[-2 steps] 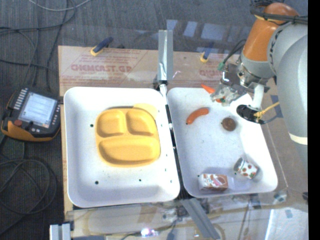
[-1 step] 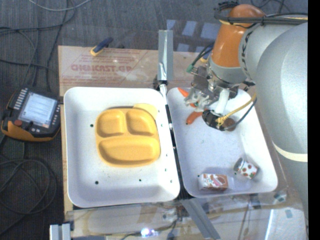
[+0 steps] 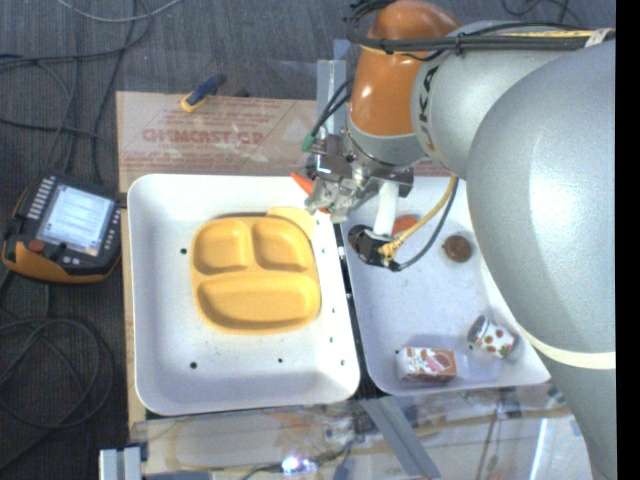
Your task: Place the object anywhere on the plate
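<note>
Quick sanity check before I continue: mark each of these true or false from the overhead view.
1. The yellow plate lies in the left bin. True.
2. The plate has a single undivided well. False: it has three compartments.
3. The gripper is near the inner edge between the two bins, by the plate's far right corner. True.
4. The red and white carton rests on the plate. False: it lies in the right bin, near the front.
5. A brown round object is in the right bin. True.
</note>
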Available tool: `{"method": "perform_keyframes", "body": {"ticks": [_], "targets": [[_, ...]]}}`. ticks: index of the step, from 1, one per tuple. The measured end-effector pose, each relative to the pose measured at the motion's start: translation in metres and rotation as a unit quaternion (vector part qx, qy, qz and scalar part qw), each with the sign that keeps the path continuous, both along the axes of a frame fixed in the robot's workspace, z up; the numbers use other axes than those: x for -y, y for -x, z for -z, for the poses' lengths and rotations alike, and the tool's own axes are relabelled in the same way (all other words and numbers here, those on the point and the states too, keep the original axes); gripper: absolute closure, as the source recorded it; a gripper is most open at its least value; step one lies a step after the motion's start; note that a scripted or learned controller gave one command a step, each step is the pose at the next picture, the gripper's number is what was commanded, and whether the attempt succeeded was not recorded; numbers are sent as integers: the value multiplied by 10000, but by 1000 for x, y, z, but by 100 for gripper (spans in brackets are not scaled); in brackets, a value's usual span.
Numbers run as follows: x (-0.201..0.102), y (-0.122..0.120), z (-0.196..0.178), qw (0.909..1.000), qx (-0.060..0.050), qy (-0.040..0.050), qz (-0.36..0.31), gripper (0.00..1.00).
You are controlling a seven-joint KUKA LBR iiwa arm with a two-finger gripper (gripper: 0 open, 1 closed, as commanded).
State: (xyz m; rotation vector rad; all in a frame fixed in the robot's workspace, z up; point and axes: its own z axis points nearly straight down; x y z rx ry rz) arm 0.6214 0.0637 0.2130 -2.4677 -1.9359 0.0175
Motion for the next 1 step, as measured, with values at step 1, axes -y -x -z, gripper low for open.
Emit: {"method": "perform_keyframes", "body": {"ticks": [1], "targets": [[0, 0, 0, 10000, 0, -1, 0, 0]]}}
